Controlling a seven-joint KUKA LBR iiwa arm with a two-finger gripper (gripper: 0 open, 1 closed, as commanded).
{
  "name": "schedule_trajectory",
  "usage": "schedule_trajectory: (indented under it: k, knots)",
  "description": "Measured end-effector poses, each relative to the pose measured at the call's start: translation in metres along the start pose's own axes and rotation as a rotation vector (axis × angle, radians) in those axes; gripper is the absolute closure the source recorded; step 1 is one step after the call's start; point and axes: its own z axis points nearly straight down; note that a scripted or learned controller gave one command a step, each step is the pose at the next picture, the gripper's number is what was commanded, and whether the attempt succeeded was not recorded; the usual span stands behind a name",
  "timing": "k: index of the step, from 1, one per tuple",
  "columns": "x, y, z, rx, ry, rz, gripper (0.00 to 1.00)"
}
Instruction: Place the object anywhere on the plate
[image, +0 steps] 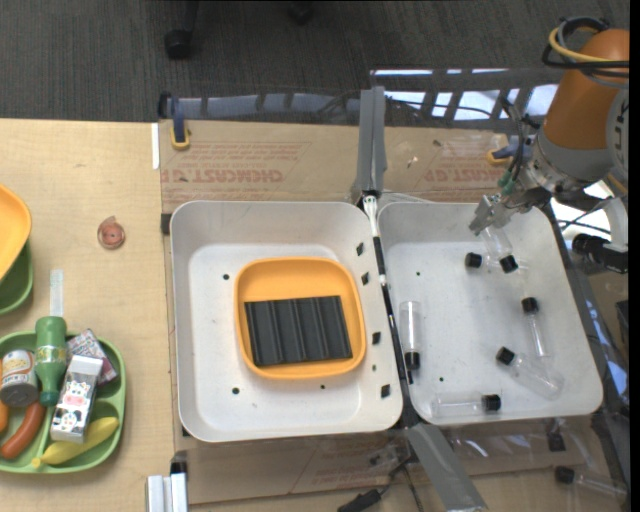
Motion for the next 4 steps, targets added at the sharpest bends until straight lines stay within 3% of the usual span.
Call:
schedule_trajectory:
  k: [1,2,3,4]
  knots:
    - [0.025,0.008,-0.020,-0.004,-0.002,-0.208,1.00]
    - [0.035,0.011,-0.014,-0.003,-0.002,-0.394,1.00]
    - [-0.006,-0.006,0.017,-0.003,-0.002,-0.562,1.00]
    - [-0.060,-0.023,-0.048,-0.005,-0.005,-0.552,1.00]
